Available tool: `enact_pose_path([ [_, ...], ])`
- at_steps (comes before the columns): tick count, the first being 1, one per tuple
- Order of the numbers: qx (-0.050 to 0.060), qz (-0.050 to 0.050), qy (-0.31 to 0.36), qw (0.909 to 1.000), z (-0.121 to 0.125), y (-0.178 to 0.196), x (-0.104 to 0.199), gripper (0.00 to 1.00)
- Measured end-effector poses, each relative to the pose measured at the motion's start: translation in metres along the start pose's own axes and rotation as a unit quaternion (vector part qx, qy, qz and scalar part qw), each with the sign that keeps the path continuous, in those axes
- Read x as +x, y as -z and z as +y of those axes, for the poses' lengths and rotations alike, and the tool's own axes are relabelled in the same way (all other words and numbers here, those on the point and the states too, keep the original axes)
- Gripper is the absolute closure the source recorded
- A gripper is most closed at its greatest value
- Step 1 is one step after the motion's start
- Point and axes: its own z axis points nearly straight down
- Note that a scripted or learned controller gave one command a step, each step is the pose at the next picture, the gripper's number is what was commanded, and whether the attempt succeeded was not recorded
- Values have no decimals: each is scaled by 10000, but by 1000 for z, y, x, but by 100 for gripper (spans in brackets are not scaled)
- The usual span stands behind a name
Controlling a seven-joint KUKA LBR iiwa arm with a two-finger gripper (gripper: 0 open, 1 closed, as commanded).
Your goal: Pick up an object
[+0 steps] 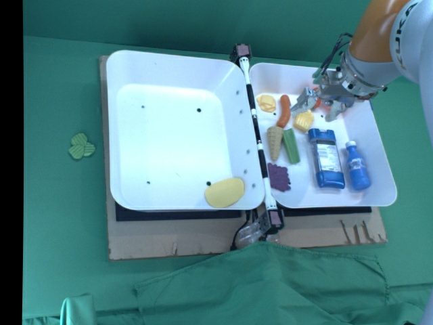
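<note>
arm [399,26] cropped at right edge

A green cloth [61,249] covers the bench, smooth at the far side and rumpled in folds along the near edge. A flat brown cardboard sheet [169,248] lies on it, frayed at its near right edge. Light is even, with soft shadows.

A robot arm [399,26] is showing a smooth, rounded shell in pale grey, with a bright orange band [379,15] wrapping the curved section above the wrist. Below the band, a ribbed silver-grey collar is ringing the wrist. Thin dark cables [333,54] are looping along the far-left side of the wrist. The gripper [323,102] is looking like dull grey metal, with small orange-red parts among its pieces.
</note>
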Motion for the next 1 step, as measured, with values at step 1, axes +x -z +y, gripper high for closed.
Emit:
enact_pose_path([
  [1, -22, -2, 18, 10000, 47, -56, -3, 0],
])
